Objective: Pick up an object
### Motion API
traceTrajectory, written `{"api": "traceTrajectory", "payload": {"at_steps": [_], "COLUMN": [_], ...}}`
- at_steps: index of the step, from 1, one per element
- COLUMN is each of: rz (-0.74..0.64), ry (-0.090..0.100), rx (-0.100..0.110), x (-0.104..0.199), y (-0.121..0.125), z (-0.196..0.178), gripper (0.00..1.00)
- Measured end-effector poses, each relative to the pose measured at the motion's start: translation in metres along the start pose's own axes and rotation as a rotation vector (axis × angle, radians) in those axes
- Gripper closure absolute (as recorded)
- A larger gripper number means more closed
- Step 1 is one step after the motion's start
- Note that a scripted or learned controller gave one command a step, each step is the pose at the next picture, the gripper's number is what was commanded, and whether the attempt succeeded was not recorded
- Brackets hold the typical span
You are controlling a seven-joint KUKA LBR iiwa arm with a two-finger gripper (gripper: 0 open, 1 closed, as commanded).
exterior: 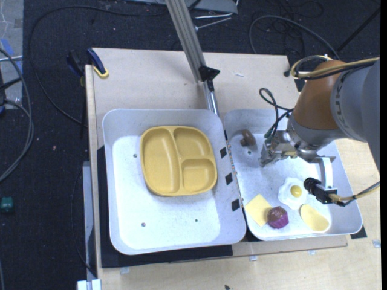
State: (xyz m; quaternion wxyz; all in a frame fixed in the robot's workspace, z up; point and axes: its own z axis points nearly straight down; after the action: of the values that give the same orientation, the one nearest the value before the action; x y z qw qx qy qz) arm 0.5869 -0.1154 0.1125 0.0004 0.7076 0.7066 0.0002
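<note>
The desk (pixel 254 71) carries two shallow white bins side by side. The left bin (pixel 121 222) holds a yellow divided plate (pixel 179 161) with three compartments, lying flat in the upper half of the bin. The right bin (pixel 351 219) holds the small play-food pieces and the arm's working end.

The arm (pixel 338 104), grey with an orange band, reaches in from three o'clock and bends down over the right bin. Its tool (pixel 270 154) hangs low over the middle of that bin, pointing toward the bin's left side. Whether the tool is open or closed cannot be told from this angle, and nothing is seen between its tips.

A small brown object (pixel 247 138) lies near the tool at about ten o'clock from it, close to the bin's upper left corner and apart from the tool. A fried egg (pixel 294 191) lies near the tool at about five o'clock. Just beside the egg, at its five o'clock, rests a pale yellow rounded piece (pixel 315 217). A purple piece (pixel 277 217) sits at about six o'clock from the tool, close to the bin's near rim, and a yellow cheese slice (pixel 257 209) lies touching it on its nine o'clock side.
</note>
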Motion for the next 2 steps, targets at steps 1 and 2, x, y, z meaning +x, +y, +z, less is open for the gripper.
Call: {"api": "traceTrajectory", "payload": {"at_steps": [1,2], "rz": [0.0,-0.003], "ry": [0.0,-0.001], "rx": [-0.002,-0.004], "x": [-0.003,-0.003], "y": [-0.009,-0.008], "z": [-0.055,-0.1], "gripper": [1.0,1.0]}}
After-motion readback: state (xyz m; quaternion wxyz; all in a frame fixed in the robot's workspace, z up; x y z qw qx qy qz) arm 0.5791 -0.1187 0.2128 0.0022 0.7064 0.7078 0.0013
